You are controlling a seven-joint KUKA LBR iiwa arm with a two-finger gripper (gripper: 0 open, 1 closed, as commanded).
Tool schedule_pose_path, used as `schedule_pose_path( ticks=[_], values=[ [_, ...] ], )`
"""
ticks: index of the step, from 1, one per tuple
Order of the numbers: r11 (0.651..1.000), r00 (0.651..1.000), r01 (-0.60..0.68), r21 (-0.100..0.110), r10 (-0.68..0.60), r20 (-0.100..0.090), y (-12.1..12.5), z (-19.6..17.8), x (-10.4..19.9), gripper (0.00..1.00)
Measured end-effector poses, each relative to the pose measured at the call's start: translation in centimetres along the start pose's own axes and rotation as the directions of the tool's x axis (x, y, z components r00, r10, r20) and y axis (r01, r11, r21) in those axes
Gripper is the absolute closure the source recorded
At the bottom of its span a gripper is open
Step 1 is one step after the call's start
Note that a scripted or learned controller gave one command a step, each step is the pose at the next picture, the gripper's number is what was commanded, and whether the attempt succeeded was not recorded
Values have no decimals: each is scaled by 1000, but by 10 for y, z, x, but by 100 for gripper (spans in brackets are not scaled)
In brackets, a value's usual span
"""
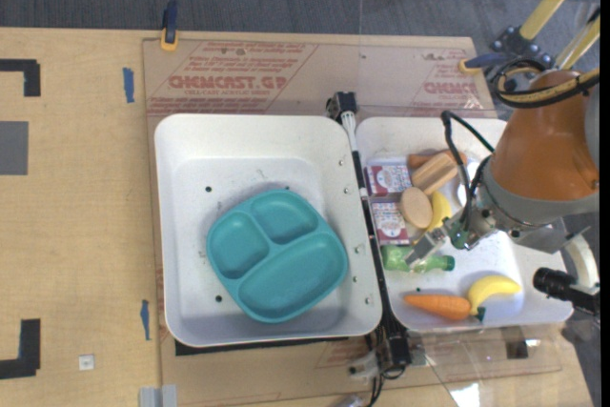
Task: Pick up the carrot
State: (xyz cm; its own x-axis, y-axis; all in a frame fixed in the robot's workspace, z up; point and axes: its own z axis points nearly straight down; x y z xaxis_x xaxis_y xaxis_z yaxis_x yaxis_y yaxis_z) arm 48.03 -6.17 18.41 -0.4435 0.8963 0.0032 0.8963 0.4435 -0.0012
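We see carrot point(438, 305) lying near right bin's point(534, 308) front edge, below gripper point(431, 246); jaws over green item point(416, 260), can't tell their opening.

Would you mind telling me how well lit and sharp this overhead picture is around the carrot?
In the camera view, lighting is even and soft; the orange carrot with a green tip is fairly sharp, casting a faint shadow on the right white bin; the gripper above it looks slightly blurred.
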Motion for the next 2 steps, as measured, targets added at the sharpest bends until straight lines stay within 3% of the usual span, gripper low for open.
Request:
schedule_pose_path(
  ticks=[1, 2],
  values=[
    [900, 900, 436, -5, -436, 11, 0, -46, -2, 0],
    [664, 664, 748, 0, -748, 1, 12, 0, 25, 0]
  ],
)
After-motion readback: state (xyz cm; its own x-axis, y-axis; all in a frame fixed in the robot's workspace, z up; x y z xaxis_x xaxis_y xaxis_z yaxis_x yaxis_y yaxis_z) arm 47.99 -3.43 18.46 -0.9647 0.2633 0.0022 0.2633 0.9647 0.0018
